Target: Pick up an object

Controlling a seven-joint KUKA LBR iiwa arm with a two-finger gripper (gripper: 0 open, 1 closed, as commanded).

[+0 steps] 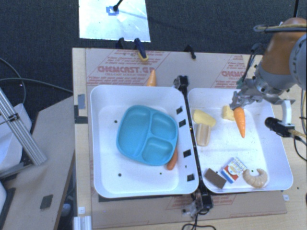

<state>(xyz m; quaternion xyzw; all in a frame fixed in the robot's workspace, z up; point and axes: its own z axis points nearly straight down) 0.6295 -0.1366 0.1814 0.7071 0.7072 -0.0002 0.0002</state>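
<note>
My gripper (238,105) is over the back of the right bin (278,152), and it is shut on the thick end of an orange carrot (240,122). The carrot points toward the bin's front with its tip near the bin floor. A small yellow piece (227,113) lies just left of the gripper. Further left in the same bin are a yellow wedge (204,117) and a tan cylinder (203,135).
A brown block (215,178), a small carton (233,169) and a croissant (255,177) lie at the right bin's front. The left bin (103,128) holds a blue divided plate (147,134) and an orange stick (172,160). Another carrot (151,78) lies behind the bins.
</note>
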